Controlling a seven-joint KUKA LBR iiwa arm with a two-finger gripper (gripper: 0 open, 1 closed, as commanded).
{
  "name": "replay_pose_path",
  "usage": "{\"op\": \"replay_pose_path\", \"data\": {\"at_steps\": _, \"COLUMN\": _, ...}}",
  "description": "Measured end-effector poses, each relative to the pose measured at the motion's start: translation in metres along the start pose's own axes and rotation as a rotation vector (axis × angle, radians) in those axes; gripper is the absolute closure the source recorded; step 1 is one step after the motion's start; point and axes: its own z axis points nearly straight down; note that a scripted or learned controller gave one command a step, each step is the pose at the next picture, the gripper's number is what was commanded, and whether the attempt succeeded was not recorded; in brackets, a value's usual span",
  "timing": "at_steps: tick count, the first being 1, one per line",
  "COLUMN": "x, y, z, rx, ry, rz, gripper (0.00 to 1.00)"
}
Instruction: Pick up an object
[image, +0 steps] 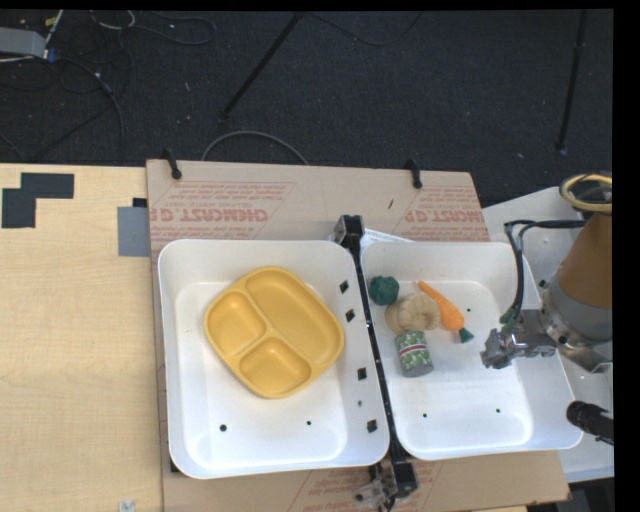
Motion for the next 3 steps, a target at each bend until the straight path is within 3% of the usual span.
{"op": "replay_pose_path", "data": {"at_steps": 1, "x": 0.002, "y": 0.01, "z": -0.055, "rx": -0.001, "ry": -0.001, "rz": 0.0, "gripper": 1.0}}
{"op": "replay_pose_path", "data": {"at_steps": 3, "x": 0.102, "y": 0.027, "z": -0.047, "rx": 0.005, "ry": 0.001, "rz": -0.003, "gripper": 1.0}}
